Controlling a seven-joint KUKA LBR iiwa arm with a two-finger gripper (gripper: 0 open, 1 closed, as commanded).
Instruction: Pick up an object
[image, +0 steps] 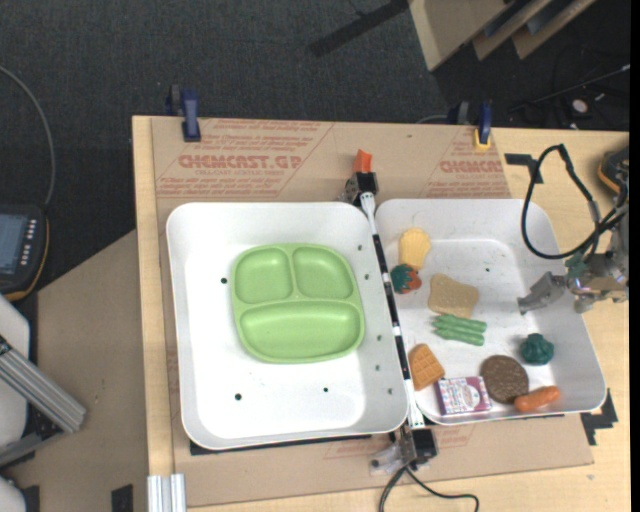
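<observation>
In the left bin (200, 300) I see one green plate (297, 302). The right bin (500, 225) holds nine food pieces, among them bread (452, 295), beans (459, 329), a cookie (504, 376) and broccoli (538, 348). My gripper (540, 293) hangs beside the broccoli, fingers spread, pinching nothing.

The gripper (535, 296) comes in from the right edge of the view, low and reaching to the left. Its grey fingers (541, 290) point leftward and downward. Behind them a black cable makes a loop above the wrist.
</observation>
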